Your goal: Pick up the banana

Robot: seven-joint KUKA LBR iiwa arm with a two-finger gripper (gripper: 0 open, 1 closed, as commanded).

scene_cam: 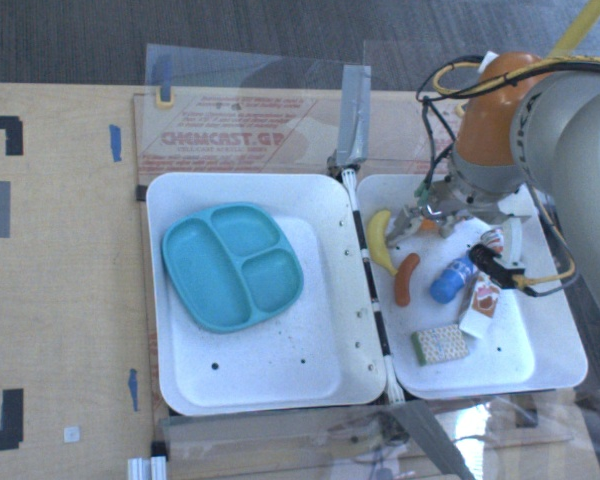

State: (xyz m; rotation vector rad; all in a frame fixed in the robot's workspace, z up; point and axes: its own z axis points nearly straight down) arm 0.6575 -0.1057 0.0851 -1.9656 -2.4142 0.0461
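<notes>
Banana in right bin, hand lowered just beside it

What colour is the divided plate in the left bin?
Teal-blue plate, seen in the camera view.

Grey cylindrical arm with an orange band above the wrist; black and yellow cables loop beside it.
</notes>
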